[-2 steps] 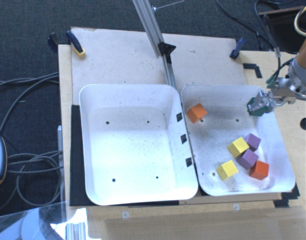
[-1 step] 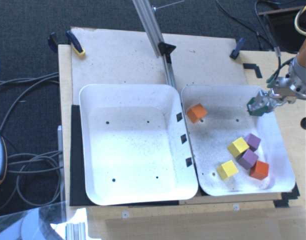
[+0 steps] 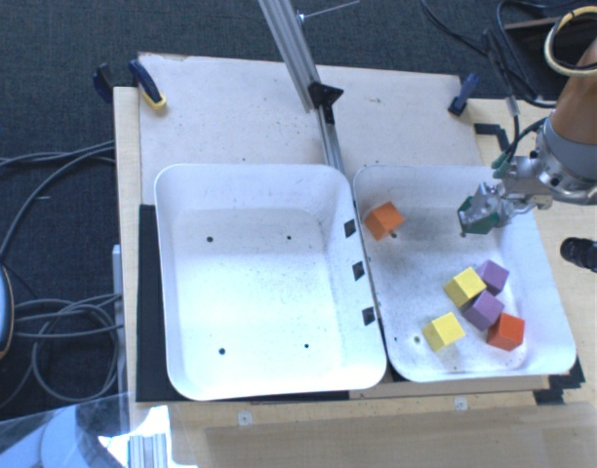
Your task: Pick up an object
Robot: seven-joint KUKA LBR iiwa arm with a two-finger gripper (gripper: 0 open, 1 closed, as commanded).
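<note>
My gripper [image 3: 482,214] hangs over the upper right part of the right bin [image 3: 416,359], coming in from the right edge. A small green block [image 3: 480,222] sits between its fingertips, and the fingers are shut on it. It appears lifted off the bin floor. An orange block [image 3: 382,220] lies apart to the left, near the bin's left wall. Lower in the same bin a cluster lies together: a yellow block [image 3: 465,286], a purple block [image 3: 494,275], a second purple block [image 3: 484,309], a red-orange block [image 3: 506,331] and another yellow block [image 3: 443,331].
The left bin [image 3: 181,261] stands beside the right one, with a dark divider with clips [image 3: 357,271] between them. A slanted metal rail [image 3: 294,42] runs from the top down to the bins. Blue clamps [image 3: 147,84] [image 3: 462,96] hold the board's corners. Cables lie on the floor at left.
</note>
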